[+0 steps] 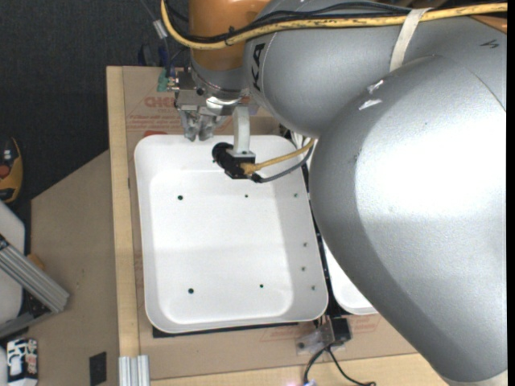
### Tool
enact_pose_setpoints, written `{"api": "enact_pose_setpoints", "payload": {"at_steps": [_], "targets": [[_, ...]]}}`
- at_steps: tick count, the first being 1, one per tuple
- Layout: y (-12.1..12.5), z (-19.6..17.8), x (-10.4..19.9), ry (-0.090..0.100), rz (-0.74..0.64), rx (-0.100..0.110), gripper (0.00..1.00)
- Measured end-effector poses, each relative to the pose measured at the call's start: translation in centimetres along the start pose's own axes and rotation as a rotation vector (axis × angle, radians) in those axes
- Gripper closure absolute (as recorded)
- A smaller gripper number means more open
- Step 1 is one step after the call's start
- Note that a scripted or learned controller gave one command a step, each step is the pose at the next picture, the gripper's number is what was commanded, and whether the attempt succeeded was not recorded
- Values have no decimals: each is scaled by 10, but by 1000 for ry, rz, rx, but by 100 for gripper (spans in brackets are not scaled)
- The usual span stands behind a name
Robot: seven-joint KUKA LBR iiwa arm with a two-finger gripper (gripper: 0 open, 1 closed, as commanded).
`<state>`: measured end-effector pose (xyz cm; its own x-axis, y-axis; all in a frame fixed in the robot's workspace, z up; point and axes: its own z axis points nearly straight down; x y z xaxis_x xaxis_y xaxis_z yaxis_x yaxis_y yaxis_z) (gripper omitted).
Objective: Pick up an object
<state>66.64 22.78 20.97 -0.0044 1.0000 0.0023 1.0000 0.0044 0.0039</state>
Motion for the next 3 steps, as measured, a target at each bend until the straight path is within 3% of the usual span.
{"api": "enact_pose_setpoints", "payload": {"at_steps": [1, 2, 3], "targets": [[-79, -21, -28, -4, 7, 12, 100], [-114, -20, -2, -3, 3, 9, 100], [-189, 14, -3, -4, 4, 16, 100]]}}
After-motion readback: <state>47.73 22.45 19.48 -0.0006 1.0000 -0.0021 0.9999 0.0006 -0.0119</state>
